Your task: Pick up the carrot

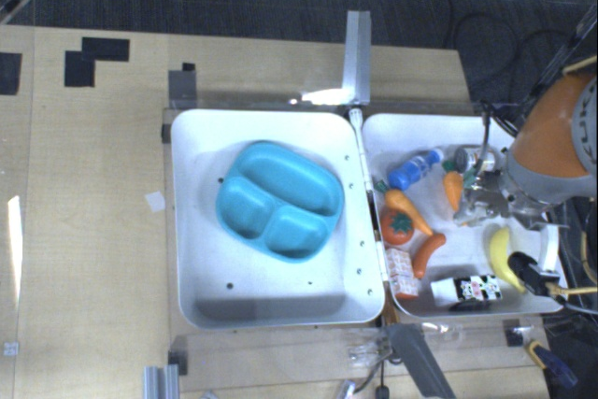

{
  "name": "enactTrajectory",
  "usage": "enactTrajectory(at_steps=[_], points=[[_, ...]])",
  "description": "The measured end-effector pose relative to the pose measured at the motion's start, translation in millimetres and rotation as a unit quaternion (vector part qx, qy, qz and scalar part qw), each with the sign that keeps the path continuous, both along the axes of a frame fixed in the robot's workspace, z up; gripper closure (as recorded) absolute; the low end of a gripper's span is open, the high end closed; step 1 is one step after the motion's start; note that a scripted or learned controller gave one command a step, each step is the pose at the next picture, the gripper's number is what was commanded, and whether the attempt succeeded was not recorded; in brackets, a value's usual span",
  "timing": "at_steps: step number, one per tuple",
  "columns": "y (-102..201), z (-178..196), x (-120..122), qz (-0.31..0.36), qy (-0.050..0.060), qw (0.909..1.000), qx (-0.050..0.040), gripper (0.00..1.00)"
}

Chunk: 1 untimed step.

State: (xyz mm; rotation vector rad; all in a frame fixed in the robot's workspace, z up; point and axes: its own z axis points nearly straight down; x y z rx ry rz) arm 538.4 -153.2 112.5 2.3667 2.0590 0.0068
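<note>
Your metal two-finger pincer (470,197) hangs in the right bin (411,131); whether it is spread, I cannot tell. The small orange tapered carrot (453,190) sits just left of it. Risk: the yellow banana (505,259) nearby crowds the grasp.

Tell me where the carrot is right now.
The carrot lies in the right bin, toward its upper right, just right of the blue bottle and directly beside the gripper.
</note>
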Motion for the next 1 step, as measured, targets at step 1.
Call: enactTrajectory(at_steps=[1], points=[[59.6, 108.9, 22.5, 0.214, 0.0, 0.9768, -0.0014, 1.0]])
